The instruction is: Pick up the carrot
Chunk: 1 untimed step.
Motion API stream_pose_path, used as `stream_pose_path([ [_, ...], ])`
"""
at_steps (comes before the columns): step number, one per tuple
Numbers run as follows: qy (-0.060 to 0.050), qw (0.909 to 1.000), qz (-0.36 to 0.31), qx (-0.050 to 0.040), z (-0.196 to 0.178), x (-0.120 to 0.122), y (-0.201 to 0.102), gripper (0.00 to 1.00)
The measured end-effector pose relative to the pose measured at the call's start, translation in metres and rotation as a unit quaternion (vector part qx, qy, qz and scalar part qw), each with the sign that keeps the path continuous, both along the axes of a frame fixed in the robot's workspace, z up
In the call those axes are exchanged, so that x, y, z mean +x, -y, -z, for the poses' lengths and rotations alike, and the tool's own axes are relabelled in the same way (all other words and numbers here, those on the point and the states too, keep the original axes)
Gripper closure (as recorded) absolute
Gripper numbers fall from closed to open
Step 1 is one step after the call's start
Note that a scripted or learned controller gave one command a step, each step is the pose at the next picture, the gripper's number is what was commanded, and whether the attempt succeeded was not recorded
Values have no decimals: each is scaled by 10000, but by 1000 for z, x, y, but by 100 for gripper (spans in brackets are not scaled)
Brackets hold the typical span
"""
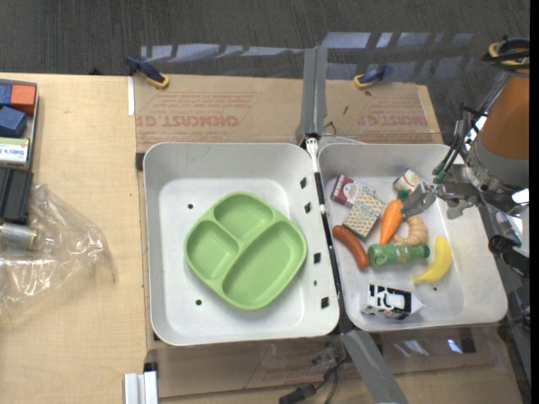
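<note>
The carrot (pixel 391 220) lies in the right bin (pixel 480 310), slanted, its top end up toward the gripper (pixel 418 199), which hovers just beside that end with the fingers looking parted and nothing between them. It's a crowded spot: a croissant (pixel 413 229) touches the carrot's right side, a green bottle (pixel 398 253) lies at its lower end, a checkered packet (pixel 362 215) sits just left, and a red sausage (pixel 351 246) is near. The clean play, I'd judge, is to straddle the carrot's middle across its width, drop low, and close without snagging the croissant. The green divided plate (pixel 245 249) waits in the left bin (pixel 168 225).
</note>
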<state>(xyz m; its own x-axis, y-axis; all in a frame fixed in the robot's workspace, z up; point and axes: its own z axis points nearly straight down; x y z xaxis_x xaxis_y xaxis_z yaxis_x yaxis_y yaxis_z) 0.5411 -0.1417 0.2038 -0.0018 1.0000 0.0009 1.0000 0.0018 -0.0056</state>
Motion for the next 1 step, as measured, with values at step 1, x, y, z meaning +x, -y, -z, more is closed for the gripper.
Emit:
stream_pose_path([
  [1, 10, 9986, -534, 1, 114, -3, -41, 0],
])
